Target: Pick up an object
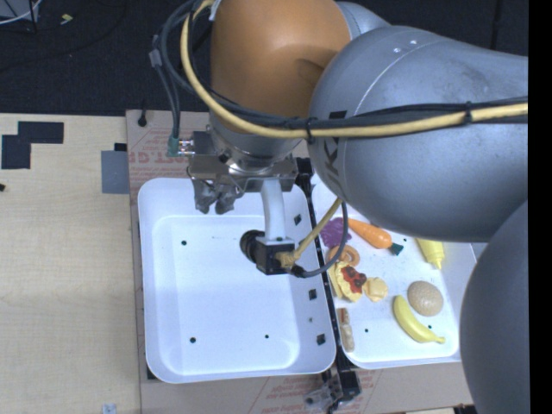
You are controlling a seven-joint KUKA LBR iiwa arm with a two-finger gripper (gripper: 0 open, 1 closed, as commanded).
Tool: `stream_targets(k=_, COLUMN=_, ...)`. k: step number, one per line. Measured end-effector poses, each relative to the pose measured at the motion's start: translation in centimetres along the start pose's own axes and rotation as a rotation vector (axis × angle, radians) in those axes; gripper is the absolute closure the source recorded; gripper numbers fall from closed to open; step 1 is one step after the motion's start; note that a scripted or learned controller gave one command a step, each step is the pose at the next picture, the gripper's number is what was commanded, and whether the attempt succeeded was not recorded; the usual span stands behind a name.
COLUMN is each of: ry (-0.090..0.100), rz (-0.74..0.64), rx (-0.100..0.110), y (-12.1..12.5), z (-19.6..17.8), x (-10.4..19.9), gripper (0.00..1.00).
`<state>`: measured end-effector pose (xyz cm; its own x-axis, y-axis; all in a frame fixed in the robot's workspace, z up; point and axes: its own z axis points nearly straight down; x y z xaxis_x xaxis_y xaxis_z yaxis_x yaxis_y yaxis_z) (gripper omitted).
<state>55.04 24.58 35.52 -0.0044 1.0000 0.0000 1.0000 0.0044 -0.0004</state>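
Claw point(217, 198) over left bin point(216, 317), can't tell open or closed. Carrot point(371, 233), banana point(417, 319) in right bin point(379, 345); closing here likely grabs nothing.

Two bins side by side on bench point(60, 257), mid-frame to lower right. L bin point(216, 317) sits centre-low; R bin point(388, 343) is right against its right edge. Gripper point(216, 198) is over L bin's upper part. Arm point(414, 145) spans frame's top & right, above R bin's upper half. In R bin: carrot point(371, 234) uppermost; round item point(424, 297) below & right of it; banana point(416, 322) just under round item, nr bin's lower edge; small food bits point(355, 283) left of those, nr wall shared w/ L bin.
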Motion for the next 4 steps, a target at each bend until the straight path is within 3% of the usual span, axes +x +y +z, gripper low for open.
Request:
stream_targets(k=1, ry=-0.001, rz=0.005, rx=-0.004, y=6.6, z=-3.4, x=-0.3, gripper=1.00)
stream_targets(k=2, ry=-0.002, rz=0.006, rx=-0.001, y=9.5, z=-5.6, x=-2.1, gripper=1.00)
stream_targets(k=4, ry=-0.001, rz=0.006, rx=0.001, y=9.3, z=-11.6, x=-8.5, gripper=1.00)
